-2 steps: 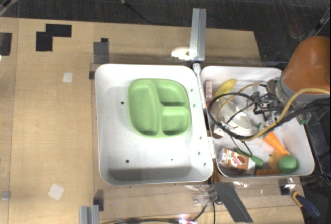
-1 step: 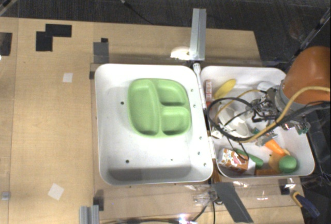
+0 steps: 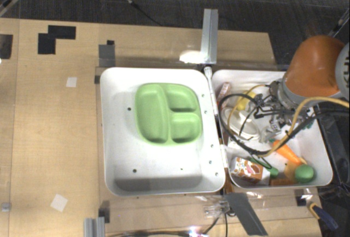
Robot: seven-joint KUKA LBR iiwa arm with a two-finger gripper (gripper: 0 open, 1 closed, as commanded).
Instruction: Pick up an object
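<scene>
Gripper (image 3: 273,121) low in the right bin (image 3: 322,167), finger state unclear, orange carrot (image 3: 290,154), green ball (image 3: 304,173), brown packet (image 3: 250,170)

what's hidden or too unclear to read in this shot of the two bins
- Pincer: in the camera view, black and yellow cables and the arm's orange band cover it, so its grip state is unreadable.
- Right bin: much of its floor sits under the arm and cables.
- Brown packet: print too small to read.
- Orange carrot-shaped item and green ball: partly overlapped, exact kind uncertain.
</scene>
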